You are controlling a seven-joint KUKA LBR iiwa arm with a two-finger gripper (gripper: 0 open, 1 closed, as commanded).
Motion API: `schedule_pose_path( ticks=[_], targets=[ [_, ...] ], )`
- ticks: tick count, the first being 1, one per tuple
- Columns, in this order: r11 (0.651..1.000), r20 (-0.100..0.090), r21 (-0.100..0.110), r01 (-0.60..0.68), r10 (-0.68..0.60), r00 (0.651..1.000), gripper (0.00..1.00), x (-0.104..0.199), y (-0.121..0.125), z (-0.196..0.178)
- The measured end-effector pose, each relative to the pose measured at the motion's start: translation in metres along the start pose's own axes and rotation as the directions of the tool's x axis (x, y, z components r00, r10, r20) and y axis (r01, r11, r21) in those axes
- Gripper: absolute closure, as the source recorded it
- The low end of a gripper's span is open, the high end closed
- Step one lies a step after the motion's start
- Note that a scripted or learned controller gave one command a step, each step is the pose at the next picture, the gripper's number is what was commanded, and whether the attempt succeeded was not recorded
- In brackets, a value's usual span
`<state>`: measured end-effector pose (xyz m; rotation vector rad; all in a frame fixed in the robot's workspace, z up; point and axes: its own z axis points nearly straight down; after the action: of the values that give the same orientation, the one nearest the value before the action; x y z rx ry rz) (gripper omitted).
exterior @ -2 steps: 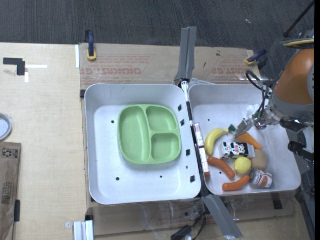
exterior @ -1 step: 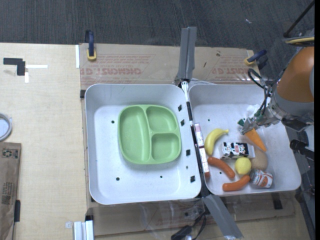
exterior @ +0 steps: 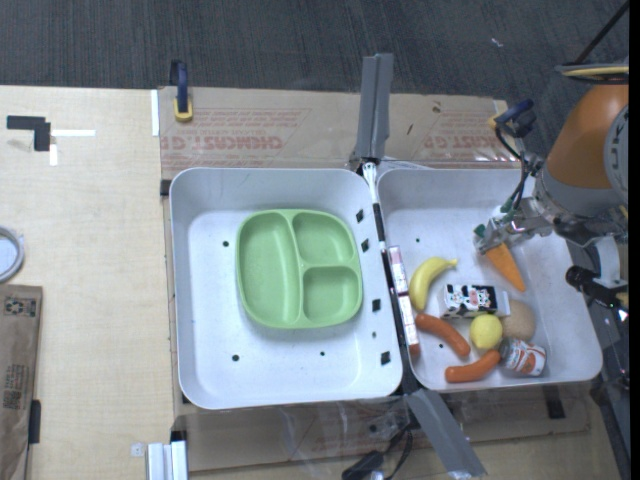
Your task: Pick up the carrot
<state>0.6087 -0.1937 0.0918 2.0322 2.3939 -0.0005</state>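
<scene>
You can see the carrot (exterior: 505, 265) at centre right of the frame, in the right bin (exterior: 570, 373) above the banana (exterior: 428, 277) and lemon (exterior: 486, 331), with the gripper (exterior: 497, 236) at its upper end, though you cannot tell how its jaws stand

This looks like a robot lab: a wooden bench (exterior: 80, 228) holds two white bins (exterior: 190, 298) on taped-down cardboard (exterior: 260, 133), with clamps (exterior: 181, 93) nearby.
</scene>
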Motion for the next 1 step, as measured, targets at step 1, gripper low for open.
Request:
schedule_pose_path(
  ticks=[1],
  targets=[
    [0.999,0.001,0.001,-0.033,0.033,0.999,1.0,0.0349,0.0151,-0.1749]
  ],
)
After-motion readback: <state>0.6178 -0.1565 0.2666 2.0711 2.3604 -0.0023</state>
